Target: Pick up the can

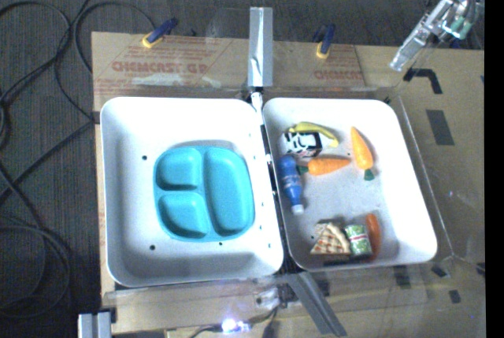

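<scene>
On a cardboard-covered bench, seen from above at a slant, two shallow white bins sit side by side with their inner rims touching. Two clamps, each blue and yellow, grip the far edge of the cardboard. The left bin holds a turquoise divided tray with three compartments, lying near the bin's middle. The right bin holds several small items. Near its front edge stands a small green can with a red and white label; a sandwich-shaped toy lies just beside it on the left, and a small orange-red piece touches it on the right. Farther back, a blue bottle lies along the bin's left wall. A black-and-white object sits near the back with a banana resting over it. Two carrots lie nearby, one flat beside the bottle, the other angled toward the back right.

The gripper hangs at the upper right, outside both bins and well apart from the can, tilted down to the left. Its fingers appear drawn together, with nothing between them. Dark cables trail across the floor behind the bench.
</scene>
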